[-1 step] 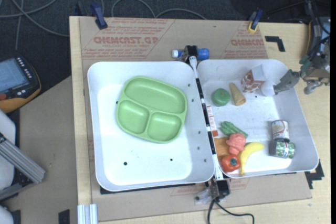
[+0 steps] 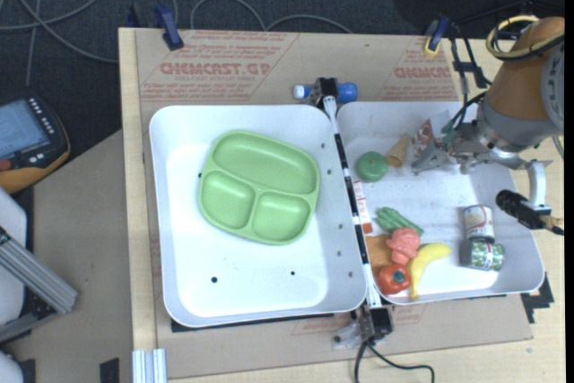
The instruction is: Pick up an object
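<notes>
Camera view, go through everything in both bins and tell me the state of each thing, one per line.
Green tray: right side up in left bin, compartments bare.
Green ball: loose in right bin.
Can: lying on its side.
Banana: flat, beside the tomato.
Green beans: flat.
Gripper: low in the right bin, nothing visibly between its fingers.

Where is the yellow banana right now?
The banana lies in the right bin, near its front edge. The tomato is just to its left, the pink toy is up-left, and the can is to its right.
</notes>
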